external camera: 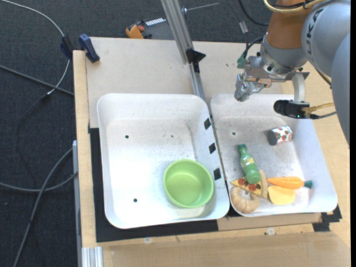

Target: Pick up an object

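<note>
Grey arm with orange band hangs its pincer (243,93) over the far rim of the right-hand shallow white bin (320,166), nothing between its fingers

The pincer's fingers point down, close together; whether they are fully clenched I cannot tell. The objects lie well apart from it, in the near half of that bin: a small cup-like piece with red and white pattern (280,135) by itself, then a green plastic bottle (247,163), an orange toy carrot (286,182), a yellow wedge (281,196) and a tan pastry-shaped toy (245,200) clustered at the near rim. The left white bin (119,149) holds a lime-green plastic bowl (188,183). A metal post (179,29) rises from the desk (139,65) between the bins
</note>
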### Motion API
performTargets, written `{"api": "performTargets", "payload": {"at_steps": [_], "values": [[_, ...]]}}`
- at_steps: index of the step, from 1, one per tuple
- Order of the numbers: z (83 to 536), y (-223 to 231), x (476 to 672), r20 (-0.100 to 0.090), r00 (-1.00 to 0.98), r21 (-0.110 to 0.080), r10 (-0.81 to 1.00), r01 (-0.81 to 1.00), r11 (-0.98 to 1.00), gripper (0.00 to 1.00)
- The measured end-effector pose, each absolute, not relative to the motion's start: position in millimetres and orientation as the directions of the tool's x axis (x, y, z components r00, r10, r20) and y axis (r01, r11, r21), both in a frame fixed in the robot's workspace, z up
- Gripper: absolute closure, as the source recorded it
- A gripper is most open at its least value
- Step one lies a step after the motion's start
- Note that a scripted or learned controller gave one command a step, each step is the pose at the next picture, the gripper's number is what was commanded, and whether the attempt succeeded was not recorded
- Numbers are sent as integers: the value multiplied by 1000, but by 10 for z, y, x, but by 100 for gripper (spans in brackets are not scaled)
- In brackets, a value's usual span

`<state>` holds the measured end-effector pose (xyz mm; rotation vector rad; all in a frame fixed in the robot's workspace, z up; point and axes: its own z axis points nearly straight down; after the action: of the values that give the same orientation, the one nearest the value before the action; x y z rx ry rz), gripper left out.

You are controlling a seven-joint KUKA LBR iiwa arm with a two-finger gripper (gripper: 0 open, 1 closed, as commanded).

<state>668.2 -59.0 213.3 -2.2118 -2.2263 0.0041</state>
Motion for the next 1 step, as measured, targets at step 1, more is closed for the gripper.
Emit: {"api": "performTargets", "payload": {"at_steps": [1], "values": [[2061, -41, 6624, 0, -7, -5, 1000, 1000, 7, 100]]}}
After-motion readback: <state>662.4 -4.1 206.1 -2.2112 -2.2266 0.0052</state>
